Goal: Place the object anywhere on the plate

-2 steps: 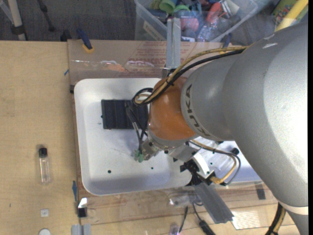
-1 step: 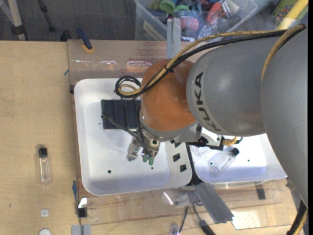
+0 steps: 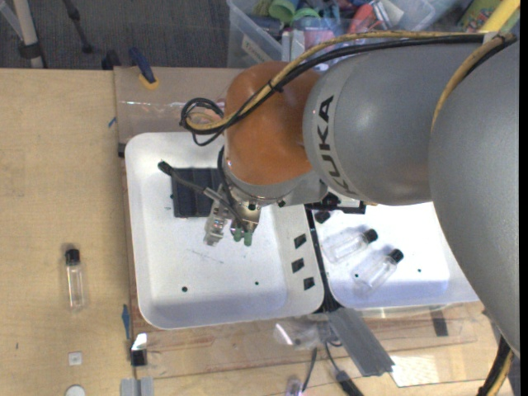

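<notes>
End effector [image 3: 232, 224] at my wrist hangs over the left bin [image 3: 157, 291], near its middle, pointing down at the white floor. From this angle I cannot tell whether it is spread or pressed together, and I see nothing gripped in it. Just beside it, toward the bin's far left corner, lies a flat black square plate [image 3: 192, 193] with a thin dark stick poking out from its upper corner. My orange band [image 3: 260, 130] sits directly above the end effector, and my grey arm [image 3: 388, 122] fills the right of the view, hiding part of the right bin [image 3: 429, 291]. In that right bin two clear vials with black caps lie on their sides close together: one vial [image 3: 350, 242] nearer the divider, a second vial [image 3: 379, 265] just beyond it. A third vial [image 3: 74, 277] lies well apart on the wooden counter [image 3: 58, 155], left of both bins. Past the counter's far edge stands a clear tub [image 3: 272, 23] of colourful toys.
</notes>
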`<act>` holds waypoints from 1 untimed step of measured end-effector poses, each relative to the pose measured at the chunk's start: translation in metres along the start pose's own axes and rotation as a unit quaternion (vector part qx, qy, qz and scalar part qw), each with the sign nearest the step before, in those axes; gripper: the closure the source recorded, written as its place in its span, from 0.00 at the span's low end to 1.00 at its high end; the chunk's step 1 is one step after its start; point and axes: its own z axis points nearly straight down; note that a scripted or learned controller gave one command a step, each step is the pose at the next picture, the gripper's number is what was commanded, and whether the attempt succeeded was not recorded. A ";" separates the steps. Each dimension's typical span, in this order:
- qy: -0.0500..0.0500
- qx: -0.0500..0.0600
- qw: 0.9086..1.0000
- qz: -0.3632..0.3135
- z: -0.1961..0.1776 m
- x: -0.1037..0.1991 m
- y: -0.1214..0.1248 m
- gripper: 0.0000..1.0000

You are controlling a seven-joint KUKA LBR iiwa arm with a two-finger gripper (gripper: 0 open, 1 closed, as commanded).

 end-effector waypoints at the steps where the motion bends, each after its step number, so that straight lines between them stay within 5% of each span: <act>1: -0.001 -0.001 0.987 -0.158 0.038 -0.082 0.047 1.00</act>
